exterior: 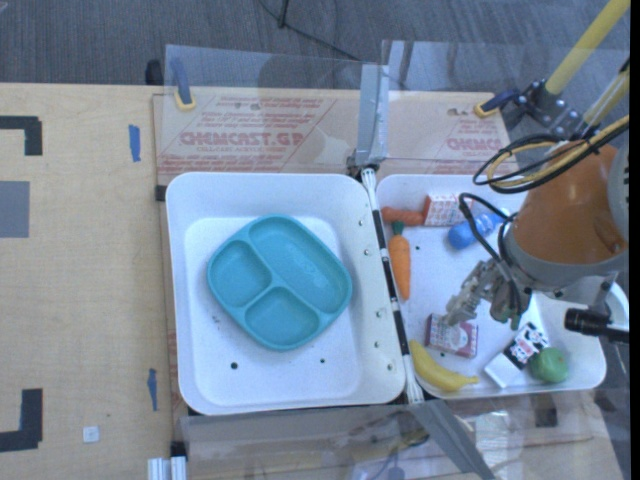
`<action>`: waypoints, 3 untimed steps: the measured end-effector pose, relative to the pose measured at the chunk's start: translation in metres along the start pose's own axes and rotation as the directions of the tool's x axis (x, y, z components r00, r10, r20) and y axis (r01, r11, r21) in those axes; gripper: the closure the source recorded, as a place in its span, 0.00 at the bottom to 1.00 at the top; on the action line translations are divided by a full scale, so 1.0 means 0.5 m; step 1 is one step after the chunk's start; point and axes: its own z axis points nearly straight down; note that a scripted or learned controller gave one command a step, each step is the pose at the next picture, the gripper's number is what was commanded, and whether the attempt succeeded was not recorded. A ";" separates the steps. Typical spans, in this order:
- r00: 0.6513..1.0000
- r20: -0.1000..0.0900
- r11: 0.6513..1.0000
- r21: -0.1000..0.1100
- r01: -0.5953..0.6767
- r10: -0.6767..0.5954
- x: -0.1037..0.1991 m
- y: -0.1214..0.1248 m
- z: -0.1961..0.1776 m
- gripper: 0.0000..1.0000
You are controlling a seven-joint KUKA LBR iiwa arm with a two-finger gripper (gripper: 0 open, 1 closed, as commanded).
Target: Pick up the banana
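The yellow banana [440,369] lies in the right bin [590,378], against its front-left corner and beside the divider. My gripper [480,306] hangs above the middle of that bin, up and to the right of the banana and apart from it. It is open, with nothing between its fingers. Its tips hover just over a small pink box [452,336] that sits between the gripper and the banana.
The right bin also holds a carrot [400,264], a second orange piece [404,216], a small red-and-white box [440,209], a blue object [462,234], a black-and-white carton [522,349] and a green ball [548,365]. A blue divided plate [280,280] lies in the left bin [190,208].
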 end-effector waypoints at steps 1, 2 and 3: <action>1.000 0.000 1.000 0.000 0.000 0.000 0.000 0.000 0.000 0.00; 0.952 0.001 0.952 0.000 0.307 -0.307 -0.068 0.061 0.047 0.00; 0.913 0.011 0.913 0.000 0.408 -0.408 -0.194 0.135 0.044 0.00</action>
